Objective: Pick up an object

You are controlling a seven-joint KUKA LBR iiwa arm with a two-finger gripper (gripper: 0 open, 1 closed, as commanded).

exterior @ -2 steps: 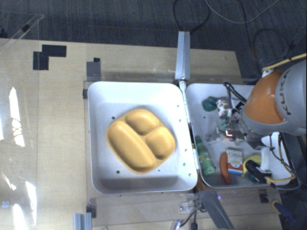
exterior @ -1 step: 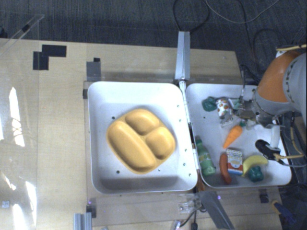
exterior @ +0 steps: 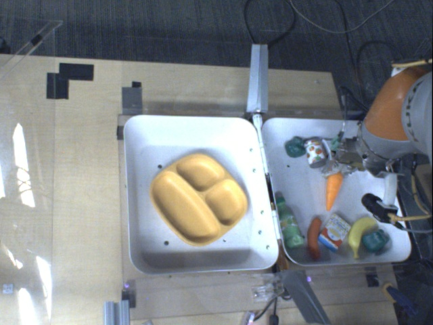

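nearest my view, the left bin (exterior: 135, 202) holds a yellow three-lobed mould (exterior: 198, 198) at its centre. moving right, the right bin (exterior: 298, 181) carries a green bottle (exterior: 289, 223) at 8 o'clock, a red sausage (exterior: 314, 237) and yellow banana (exterior: 361, 234) toward 6, an orange carrot (exterior: 333, 189) at centre. my hand (exterior: 346, 156) hangs just beside the carrot's top end; i cannot tell its grip.

Grey arm (exterior: 413, 124) reaching in from the right, orange band above the wrist, gripper (exterior: 345, 156) pointing left
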